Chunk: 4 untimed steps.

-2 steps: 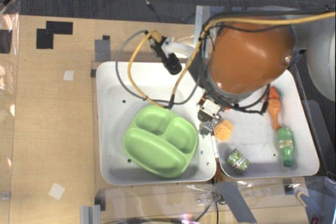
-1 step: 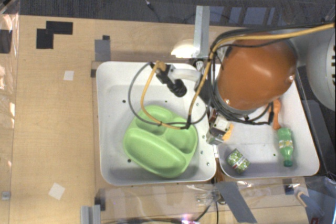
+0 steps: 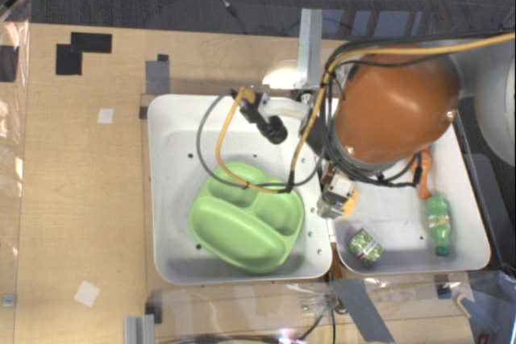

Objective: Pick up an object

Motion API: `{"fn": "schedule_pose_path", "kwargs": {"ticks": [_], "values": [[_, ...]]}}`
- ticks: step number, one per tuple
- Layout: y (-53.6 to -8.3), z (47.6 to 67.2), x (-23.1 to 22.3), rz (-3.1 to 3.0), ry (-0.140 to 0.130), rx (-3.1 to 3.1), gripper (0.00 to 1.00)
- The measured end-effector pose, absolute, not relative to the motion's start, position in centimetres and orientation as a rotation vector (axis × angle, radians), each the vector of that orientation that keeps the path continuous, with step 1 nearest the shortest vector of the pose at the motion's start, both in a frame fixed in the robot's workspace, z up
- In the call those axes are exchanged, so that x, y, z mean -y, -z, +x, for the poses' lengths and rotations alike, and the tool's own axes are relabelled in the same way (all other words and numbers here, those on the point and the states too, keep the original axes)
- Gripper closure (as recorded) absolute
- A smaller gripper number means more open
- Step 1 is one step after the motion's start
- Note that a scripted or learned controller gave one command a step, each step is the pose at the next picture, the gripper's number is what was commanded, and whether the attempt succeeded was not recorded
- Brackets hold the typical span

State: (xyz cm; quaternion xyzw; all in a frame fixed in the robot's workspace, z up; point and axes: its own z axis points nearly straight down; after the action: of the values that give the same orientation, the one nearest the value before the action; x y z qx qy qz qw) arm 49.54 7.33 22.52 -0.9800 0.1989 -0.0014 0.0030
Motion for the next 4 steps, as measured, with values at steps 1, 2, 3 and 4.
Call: {"fn": "schedule_pose_path", "kwargs": {"ticks": [1,2,3,4], "values": [[-23.6,49.7,-7.5,-3.069,0.006,-0.628,1.00],[-19.9,52.0,-8.5,-2.809,0.001,-1.398,1.00],[-22.4,50.9,-16.0,-2.635,0.002,-1.696,1.00],[-9.7,49.0,-17.6,-2.849,0.014,-1.307,1.00]]}}
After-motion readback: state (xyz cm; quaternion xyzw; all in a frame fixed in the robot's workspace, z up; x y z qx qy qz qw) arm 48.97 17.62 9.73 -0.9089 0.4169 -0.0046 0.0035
